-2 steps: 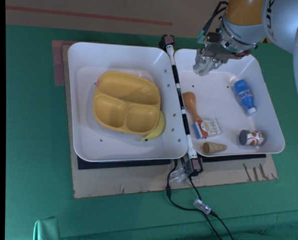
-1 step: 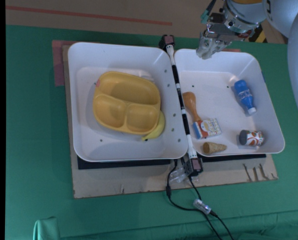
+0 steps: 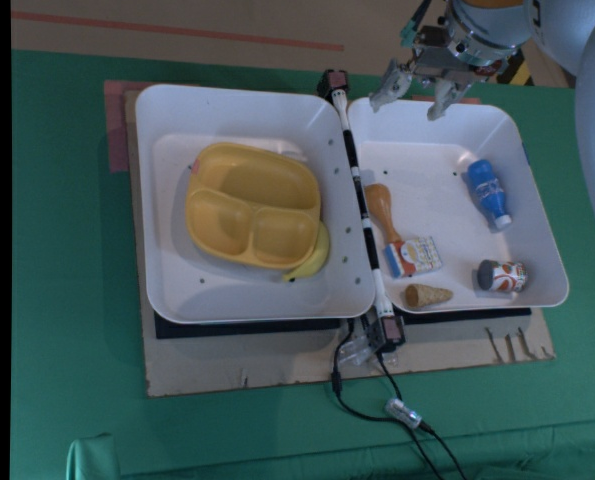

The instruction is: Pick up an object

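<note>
The end effector (image 3: 418, 92) hangs over the far rim of the right bin (image 3: 537, 258), its two fingers spread apart with nothing between them — released, in short, and not yet down among the things. Any of the five objects in that bin would serve for the pick: the blue bottle (image 3: 488, 193) lies on its side toward the far right, well apart from the rest; the wooden pestle (image 3: 383, 209) lies close to the divider (image 3: 357, 183), its lower end touching or just beside the small carton (image 3: 415, 256); the cone (image 3: 428, 294) sits near the front wall, and the small can (image 3: 501, 276) near the front right corner. In my judgement the bottle is the soundest choice — it has bare floor on every side, so the fingers can straddle its narrow width, set across its long axis, without nudging a neighbour. The pestle and carton crowd each other and the divider, leaving little room for a finger on the left side; the cone and can lie close to sloping walls that could catch a fingertip. The left bin (image 3: 167, 258) holds a yellow tray (image 3: 252, 208) with a banana (image 3: 314, 258) tucked under its near corner, a flat, awkward target. The open middle of the right bin gives the clearest path down.
</note>
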`<state>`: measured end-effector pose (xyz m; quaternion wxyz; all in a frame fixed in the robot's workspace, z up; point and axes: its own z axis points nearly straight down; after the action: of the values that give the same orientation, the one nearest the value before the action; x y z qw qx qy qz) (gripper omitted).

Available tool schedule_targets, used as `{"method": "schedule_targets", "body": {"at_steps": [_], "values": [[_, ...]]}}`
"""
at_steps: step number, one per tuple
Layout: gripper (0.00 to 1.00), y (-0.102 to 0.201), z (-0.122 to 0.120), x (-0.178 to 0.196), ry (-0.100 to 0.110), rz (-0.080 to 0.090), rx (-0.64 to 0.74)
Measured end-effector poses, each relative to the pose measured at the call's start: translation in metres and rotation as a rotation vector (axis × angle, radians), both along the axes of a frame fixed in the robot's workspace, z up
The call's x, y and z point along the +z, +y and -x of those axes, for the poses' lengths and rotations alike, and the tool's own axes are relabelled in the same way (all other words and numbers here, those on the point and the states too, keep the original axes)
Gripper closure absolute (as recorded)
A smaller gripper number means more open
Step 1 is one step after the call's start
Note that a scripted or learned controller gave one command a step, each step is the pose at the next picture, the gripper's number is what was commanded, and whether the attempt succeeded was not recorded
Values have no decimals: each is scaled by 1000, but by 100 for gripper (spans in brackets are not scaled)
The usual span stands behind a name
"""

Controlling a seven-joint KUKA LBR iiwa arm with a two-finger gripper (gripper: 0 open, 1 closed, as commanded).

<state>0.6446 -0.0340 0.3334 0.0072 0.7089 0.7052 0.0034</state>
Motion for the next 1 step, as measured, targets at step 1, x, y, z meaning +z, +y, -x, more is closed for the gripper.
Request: {"method": "schedule_targets", "body": {"at_steps": [1], "values": [[0,-36,-57,-47,1,2,-2]]}}
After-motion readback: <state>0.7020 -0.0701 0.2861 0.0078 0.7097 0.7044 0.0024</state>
